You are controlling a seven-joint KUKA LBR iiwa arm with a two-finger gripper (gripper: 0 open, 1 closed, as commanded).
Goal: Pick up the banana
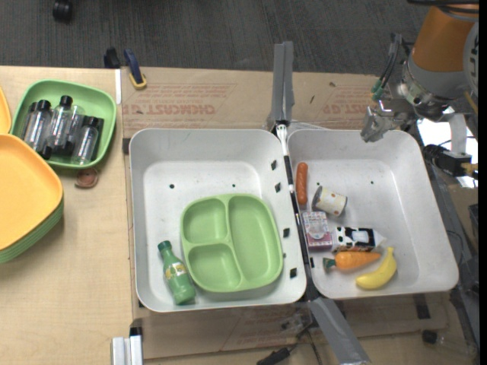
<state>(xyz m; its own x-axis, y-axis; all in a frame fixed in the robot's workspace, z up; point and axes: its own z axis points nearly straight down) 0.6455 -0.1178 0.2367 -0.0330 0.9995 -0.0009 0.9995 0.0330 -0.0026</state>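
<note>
While the gripper (375,130) hangs over the right bin's (426,166) far rim, grip unreadable | banana (378,271) at near-right corner, touching carrot (355,260) | open floor between.

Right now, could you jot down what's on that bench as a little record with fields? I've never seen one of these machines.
target: banana, near front edge of right bin
beside it: carrot, touching or nearly touching the banana
other right-bin items: sausage, small white cup, pink packet, black-and-white carton
left bin: green divided tray, green bottle
gripper: above right bin's back edge, far from banana, holding nothing
</note>
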